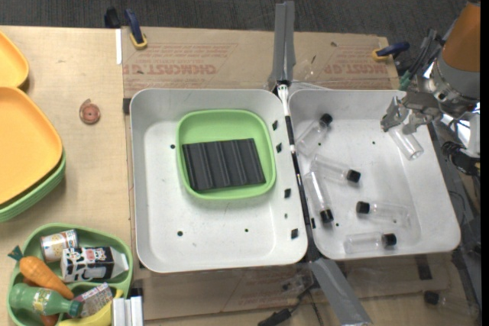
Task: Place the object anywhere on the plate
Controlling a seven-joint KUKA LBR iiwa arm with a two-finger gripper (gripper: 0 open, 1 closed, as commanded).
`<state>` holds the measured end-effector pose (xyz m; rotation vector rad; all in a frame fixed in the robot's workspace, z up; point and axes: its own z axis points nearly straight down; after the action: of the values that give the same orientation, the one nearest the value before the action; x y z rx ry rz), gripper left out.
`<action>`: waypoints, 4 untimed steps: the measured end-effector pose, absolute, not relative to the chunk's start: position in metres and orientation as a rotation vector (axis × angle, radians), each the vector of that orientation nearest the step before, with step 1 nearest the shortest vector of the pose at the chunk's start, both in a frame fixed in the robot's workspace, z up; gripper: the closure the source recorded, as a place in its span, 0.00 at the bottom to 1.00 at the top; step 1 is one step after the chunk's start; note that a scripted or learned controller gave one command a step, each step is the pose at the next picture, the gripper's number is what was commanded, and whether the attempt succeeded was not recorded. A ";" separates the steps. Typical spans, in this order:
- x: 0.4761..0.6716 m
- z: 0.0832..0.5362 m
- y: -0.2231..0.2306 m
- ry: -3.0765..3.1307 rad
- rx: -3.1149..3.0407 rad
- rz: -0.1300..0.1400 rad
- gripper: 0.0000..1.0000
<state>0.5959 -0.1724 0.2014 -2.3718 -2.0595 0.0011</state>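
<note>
A green plate [225, 124] with a dark ridged mat [225, 163] on it lies in the left white bin [153, 187]. Several clear tubes with black caps lie in the right bin [435, 233], among them one [334, 171] near the middle and one [370, 242] at the front. My gripper [403, 121] hangs over the right bin's far right corner. A clear tube [410, 143] slants down from between its fingers, just above the bin floor.
The metal divider [284, 42] runs up between the bins at the back. Orange and green dishes [27, 149] lie on the bench at the left. A green bowl of toy food [65, 279] sits at the front left. Clamps [136, 33] hold the cardboard.
</note>
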 end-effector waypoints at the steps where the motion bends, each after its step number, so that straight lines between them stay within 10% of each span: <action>1: 0.548 0.165 -0.180 -2.212 -2.229 0.003 1.00; 2: 0.528 0.229 -0.120 -2.473 -1.938 0.001 1.00; 4: 0.479 0.191 -0.088 -2.730 -1.550 0.001 1.00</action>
<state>0.4788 -0.0884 0.1911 -1.5502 -2.7300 0.0011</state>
